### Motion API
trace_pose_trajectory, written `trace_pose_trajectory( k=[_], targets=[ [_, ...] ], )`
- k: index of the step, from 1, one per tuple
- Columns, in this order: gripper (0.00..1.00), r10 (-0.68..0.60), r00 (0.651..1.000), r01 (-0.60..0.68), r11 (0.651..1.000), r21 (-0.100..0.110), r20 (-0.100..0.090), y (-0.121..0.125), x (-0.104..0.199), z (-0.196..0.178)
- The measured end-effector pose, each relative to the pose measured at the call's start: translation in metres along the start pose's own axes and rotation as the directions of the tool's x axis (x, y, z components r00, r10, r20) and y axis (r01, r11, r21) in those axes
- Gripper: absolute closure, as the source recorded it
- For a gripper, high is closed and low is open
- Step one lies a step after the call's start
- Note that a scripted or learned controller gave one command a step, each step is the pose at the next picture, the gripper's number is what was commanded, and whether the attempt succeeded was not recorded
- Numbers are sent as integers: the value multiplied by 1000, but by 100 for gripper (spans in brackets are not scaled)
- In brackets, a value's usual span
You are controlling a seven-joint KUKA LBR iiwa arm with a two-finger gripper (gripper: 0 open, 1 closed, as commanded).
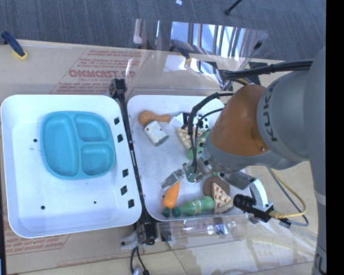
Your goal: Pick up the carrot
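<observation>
Two shallow white bins sit side by side on the bench. The left white bin (17, 171) holds a light blue plastic divided plate (78, 144) with three compartments, lying flat toward the bin's far left part.

The right white bin (139, 171) holds a clutter of toy food. At its far left lies a tan toy chicken drumstick (152, 118), and just near of that a small white cube with a red mark (156, 133). The small orange carrot with a green end (171, 196) lies toward the near edge of this bin, tilted, its green tip close to the near wall. Just right of it, along the near wall, a green toy bottle-shaped vegetable (196, 206) lies on its side, and right of that is a brown wedge of toy pizza (220, 194).

The grey arm with the orange band (241, 128) reaches in from the right, covering the bin's right part. The metal two-finger gripper (180, 178) hangs just above and slightly right of the carrot, its fingers spread a little apart with nothing between them.
</observation>
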State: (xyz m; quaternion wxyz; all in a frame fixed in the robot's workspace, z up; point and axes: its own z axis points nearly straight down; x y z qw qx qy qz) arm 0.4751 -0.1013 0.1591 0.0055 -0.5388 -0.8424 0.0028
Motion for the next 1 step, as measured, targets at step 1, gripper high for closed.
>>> trace_pose_trajectory(
  k=[1],
  targets=[
    [0,-47,999,47,999,-3,1,2,1,69]
  ],
)
